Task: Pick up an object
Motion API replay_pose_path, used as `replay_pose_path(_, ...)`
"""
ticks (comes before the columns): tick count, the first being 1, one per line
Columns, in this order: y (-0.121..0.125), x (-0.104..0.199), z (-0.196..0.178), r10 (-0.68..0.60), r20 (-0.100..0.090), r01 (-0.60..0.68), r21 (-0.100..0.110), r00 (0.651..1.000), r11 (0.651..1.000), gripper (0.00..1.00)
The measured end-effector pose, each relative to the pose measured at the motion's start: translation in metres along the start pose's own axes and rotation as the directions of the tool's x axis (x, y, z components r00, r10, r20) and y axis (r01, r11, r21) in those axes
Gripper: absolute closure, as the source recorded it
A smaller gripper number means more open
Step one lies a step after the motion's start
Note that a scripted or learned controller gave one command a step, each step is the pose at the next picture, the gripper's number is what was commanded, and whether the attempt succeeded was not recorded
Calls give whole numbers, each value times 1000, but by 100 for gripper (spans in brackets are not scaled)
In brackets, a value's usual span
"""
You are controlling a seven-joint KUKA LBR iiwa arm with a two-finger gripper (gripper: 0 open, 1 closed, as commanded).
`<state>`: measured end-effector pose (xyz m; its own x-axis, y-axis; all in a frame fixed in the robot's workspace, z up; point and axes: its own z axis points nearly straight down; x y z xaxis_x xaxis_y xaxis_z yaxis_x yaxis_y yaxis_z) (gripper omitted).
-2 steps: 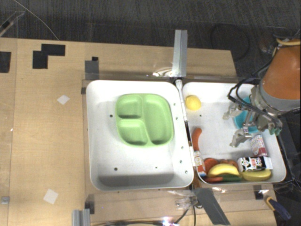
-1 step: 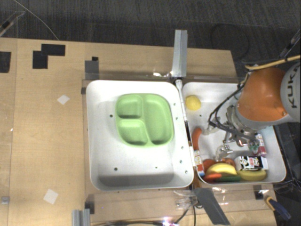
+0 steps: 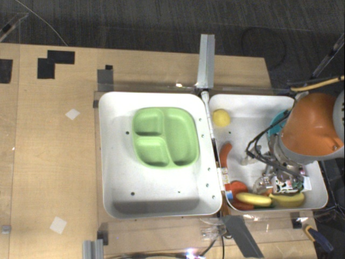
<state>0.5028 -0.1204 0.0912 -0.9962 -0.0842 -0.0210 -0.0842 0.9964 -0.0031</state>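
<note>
Grey-armed pincer (image 3: pixel 280 183) hangs low over two bananas (image 3: pixel 269 199); its opening cannot be told.

Floor: dark grey carpet (image 3: pixel 135 15) with a ribbed weave runs across the top of the view, behind the bench.
Bench: pale wooden top (image 3: pixel 48 161), plywood-like, with faint panel seams.
Markings: black blocky patches (image 3: pixel 54 62) sit near the bench's far left corner; two small pale squares (image 3: pixel 72 114) lie further forward on the wood.
Fixtures: a grey metal bar (image 3: pixel 206 61) stands upright at the back, between the two bins.
Cables: thin wires (image 3: pixel 38 18) trail over the carpet at upper left.
Light: even and soft, with a bright glint at the bottom edge.
</note>
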Motion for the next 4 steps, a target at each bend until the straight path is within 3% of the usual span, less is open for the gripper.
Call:
replay_pose_path(1,-59,-39,2,80,-4,-80,3,997,997,0)
replay_pose_path(2,13,-41,1,90,-3,-90,-2,996,996,0)
replay_pose_path(3,-31,-118,5,166,-10,-166,0,986,986,0)
replay_pose_path(4,-42,-62,3,216,-10,-216,2,976,976,0)
